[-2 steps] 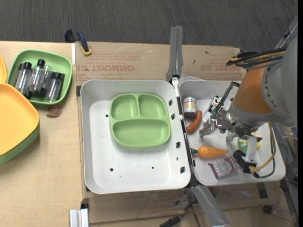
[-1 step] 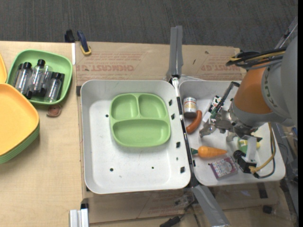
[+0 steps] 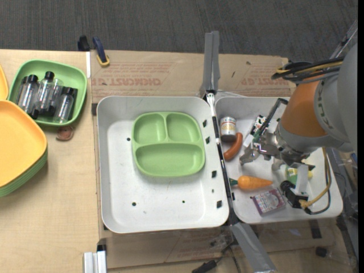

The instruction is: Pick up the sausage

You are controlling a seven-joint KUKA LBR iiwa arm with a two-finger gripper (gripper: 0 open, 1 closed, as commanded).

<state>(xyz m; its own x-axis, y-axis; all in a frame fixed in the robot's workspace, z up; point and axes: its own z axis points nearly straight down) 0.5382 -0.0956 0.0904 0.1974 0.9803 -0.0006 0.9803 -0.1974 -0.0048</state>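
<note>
Reddish-brown curved sausage (image 3: 233,146) lies in the right white bin (image 3: 335,206), just beside a small tin can (image 3: 228,128); not yet lifted. Two-finger gripper (image 3: 253,152) hovers just right of the sausage, fingers apart, gripping nothing; grasp and lift remain.

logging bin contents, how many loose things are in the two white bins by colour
Green: 1, the divided green plastic plate in the left bin.
Orange: 1, the orange toy carrot.
Red-brown: 1, the curved red-brown sausage.
Silver: 1, the small silver tin can.
Purple: 1, the flat purple packet.
Total: 5; others under the arm can't be told.
</note>
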